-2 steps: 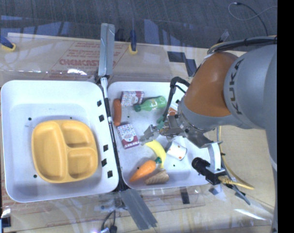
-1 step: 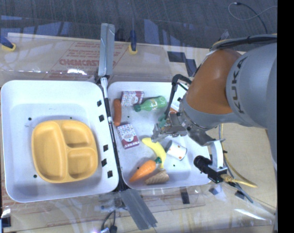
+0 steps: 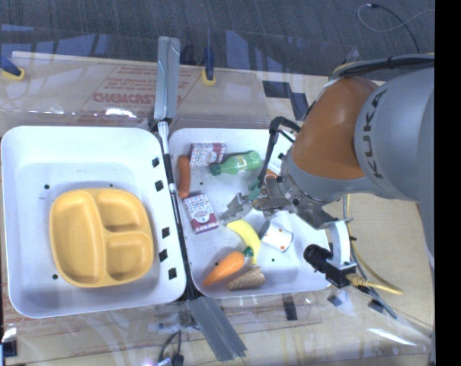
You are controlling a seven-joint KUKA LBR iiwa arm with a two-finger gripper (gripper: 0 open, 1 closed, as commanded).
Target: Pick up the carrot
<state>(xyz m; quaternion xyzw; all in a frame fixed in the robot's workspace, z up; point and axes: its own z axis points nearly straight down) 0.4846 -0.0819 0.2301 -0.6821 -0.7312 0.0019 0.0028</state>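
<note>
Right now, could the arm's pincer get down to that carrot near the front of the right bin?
Probably yes. The carrot lies uncovered from above, close to the pincer, though the banana and a ridged brown piece touch it, crowding a grip.

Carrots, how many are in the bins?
1, for sure. The carrot lies near the front of the right bin, beside the banana. A slim orange thing by that bin's left wall could be a second carrot or a sausage. More may hide under the arm.
</note>
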